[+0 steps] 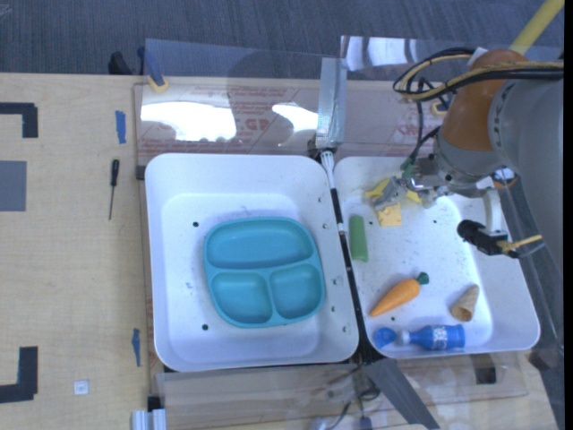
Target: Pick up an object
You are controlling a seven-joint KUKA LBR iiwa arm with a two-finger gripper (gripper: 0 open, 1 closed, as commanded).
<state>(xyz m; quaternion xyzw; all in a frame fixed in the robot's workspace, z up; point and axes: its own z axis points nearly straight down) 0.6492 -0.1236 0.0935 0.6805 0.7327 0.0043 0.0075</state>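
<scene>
The arm (501,115) reaches over the right bin (501,334). Its hand (414,184) sits at the bin's far left corner, right over a yellow piece (389,213); whether it is open I cannot tell. The piece lies just below-left of the hand, so likely a short drop.

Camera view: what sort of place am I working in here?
Most likely a robotics lab's pick-and-place test bench: two white bins side by side on a wooden bench, toy items like a carrot and bottle, blue tape marks.
</scene>
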